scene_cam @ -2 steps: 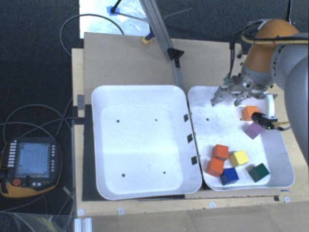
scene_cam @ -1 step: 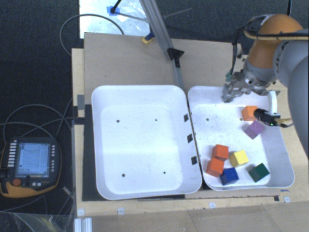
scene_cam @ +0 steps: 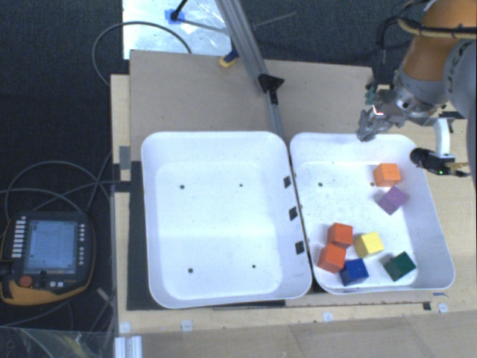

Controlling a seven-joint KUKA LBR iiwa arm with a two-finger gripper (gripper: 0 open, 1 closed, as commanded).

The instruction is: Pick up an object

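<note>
We counted seven blocks in the right bin: three orange, one each purple, yellow, blue, green. Nearest orange block lay just below-right of the gripper; grip state unclear.

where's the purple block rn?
Right bin, toward its far right side: the purple block lies just below the orange block, apart from the near cluster.
</note>
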